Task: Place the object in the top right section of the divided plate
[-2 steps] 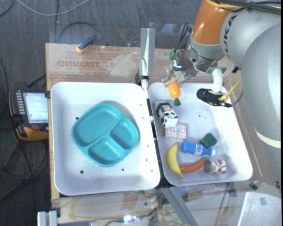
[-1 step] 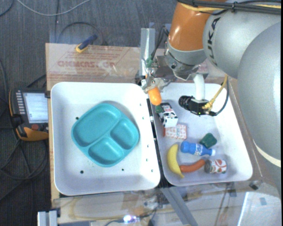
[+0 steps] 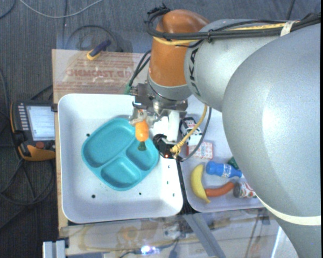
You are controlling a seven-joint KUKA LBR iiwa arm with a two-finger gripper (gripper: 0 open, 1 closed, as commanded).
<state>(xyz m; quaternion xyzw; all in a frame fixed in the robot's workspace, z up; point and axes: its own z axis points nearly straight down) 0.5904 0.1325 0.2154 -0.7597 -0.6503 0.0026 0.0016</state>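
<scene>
One small orange carrot-like object (image 3: 142, 131), apparently light, stiff, smooth; pinched at its upper end in my claw (image 3: 140, 121), hanging over the teal divided plate (image 3: 109, 144), near its right-hand section.

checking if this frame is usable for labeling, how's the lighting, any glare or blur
Camera view: even overhead light, soft shadows beneath the blue divided plate; bright, nearly washed-out sheen on the grey arm at right; the small orange object at the gripper is slightly soft, so its shape is hard to read; the white bin looks bright, yet its rim stays visible.
</scene>
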